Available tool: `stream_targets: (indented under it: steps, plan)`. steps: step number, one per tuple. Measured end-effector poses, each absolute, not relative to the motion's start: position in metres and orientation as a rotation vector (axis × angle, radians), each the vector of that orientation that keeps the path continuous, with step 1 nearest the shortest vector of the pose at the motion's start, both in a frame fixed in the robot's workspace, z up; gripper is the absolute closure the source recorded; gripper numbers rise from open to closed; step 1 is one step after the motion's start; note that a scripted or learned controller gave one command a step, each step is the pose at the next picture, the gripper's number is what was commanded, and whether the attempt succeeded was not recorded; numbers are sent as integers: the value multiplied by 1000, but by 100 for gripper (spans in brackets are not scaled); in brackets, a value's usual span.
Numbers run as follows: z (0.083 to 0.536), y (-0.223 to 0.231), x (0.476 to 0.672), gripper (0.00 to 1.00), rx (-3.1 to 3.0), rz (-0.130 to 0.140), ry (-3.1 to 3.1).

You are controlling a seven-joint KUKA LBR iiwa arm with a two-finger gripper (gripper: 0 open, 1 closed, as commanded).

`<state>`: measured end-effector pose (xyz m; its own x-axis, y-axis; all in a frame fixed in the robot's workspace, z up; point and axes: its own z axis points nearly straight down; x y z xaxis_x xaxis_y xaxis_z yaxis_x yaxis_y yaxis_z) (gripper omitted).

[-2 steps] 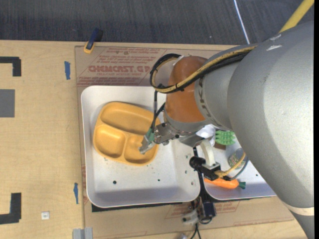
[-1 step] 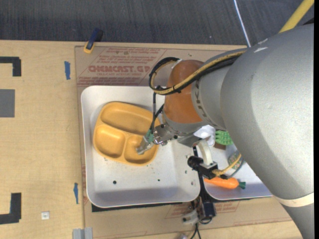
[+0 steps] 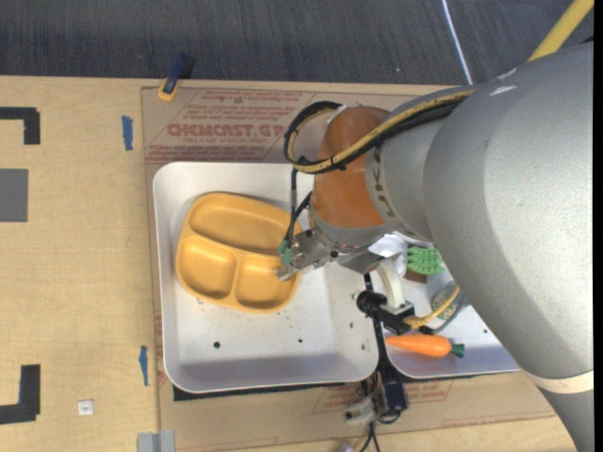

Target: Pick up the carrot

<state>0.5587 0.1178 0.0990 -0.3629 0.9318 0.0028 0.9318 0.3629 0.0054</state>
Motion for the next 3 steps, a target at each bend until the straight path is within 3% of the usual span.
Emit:
stream_targets:
  steps: [1, 2, 3]
  plan:
    - [196, 119, 547, 100, 2060, 0, 2372]
    - [196, 119, 547, 0, 2060, 0, 2372]
    - [110, 111, 578, 0, 2167, 49, 2256]
